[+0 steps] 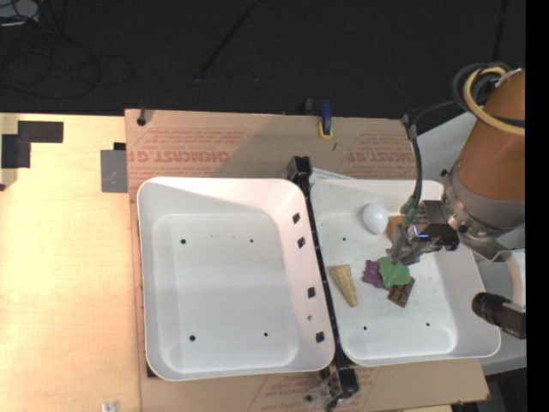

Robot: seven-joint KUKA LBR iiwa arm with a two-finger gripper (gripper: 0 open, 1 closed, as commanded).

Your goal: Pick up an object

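White plastic bins sit side by side on the bench, a left bin (223, 273) and a right bin (429, 333), with brown cardboard (223, 148) under them and pale wood (60, 264) to the left. The objects all lie in the right bin. A white ball (375, 217) rests near its upper middle. Below it a tan cone (345, 283) lies with its tip pointing toward the near edge. Right of the cone are a purple piece (371, 272), a green piece (395, 273) touching it, and a brown block (400, 293) just under the green one.

The grey arm (485, 196), with its orange band (502, 110), reaches in from the right over the right bin. The gripper (403, 251) hangs low over the cluster, just above the green piece and right of the ball. Whether it is open or closed I cannot tell, since its tip blends into the clutter beneath it, and nothing is clearly seen held in it
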